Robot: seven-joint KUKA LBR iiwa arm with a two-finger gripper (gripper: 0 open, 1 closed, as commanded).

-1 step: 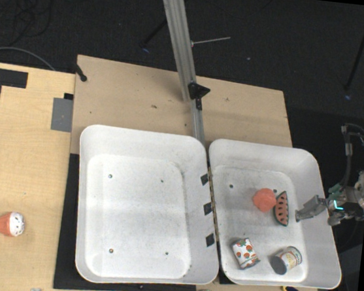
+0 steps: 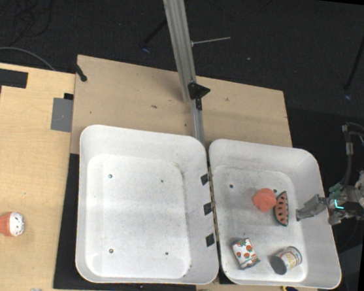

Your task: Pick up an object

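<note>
Two shallow white plastic bins (image 2: pixel 141 163), matt and faintly speckled, sit on a pale, smooth wooden desk (image 2: pixel 16 154); a ribbed bare-metal rail (image 2: pixel 181 43) gleams dully.

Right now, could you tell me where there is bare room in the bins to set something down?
The left bin floor is bare. In the right bin, the strip beside the divider is free; the red ball, watermelon slice, spotted cup and can crowd the rest.

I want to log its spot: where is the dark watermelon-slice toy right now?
The dark watermelon-slice toy lies in the right white bin, just right of the round pink-red ball.
</note>
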